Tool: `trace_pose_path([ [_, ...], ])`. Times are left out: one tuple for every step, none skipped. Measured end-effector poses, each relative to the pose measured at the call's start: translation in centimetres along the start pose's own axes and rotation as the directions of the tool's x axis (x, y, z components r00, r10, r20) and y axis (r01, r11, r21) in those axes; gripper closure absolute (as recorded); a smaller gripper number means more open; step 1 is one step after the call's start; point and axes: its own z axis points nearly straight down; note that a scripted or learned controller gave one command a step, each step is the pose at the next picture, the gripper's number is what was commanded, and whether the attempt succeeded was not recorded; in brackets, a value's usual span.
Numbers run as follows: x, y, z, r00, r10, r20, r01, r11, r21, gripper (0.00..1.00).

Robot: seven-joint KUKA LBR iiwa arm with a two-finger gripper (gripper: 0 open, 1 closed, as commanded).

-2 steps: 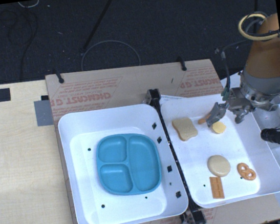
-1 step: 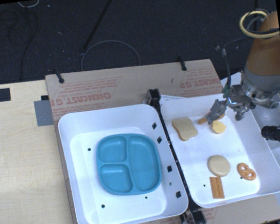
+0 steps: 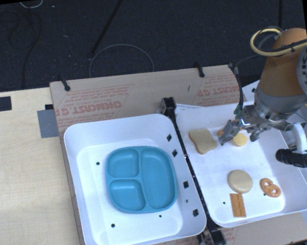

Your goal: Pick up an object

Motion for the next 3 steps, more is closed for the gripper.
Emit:
trace_pose_path([
  [1.0,0.0,5.7,1.0,0.0,-0.001,0.0,1.0,0.002,0.0],
  [1.1,0.0,9.6,1.0,0.001,0.0,-0.001,1.0,-0.001,0.0],
  [1.0,0.0,8.4,1.0,0.004,0.001,-0.004,1.0,-0.002,1.0],
])
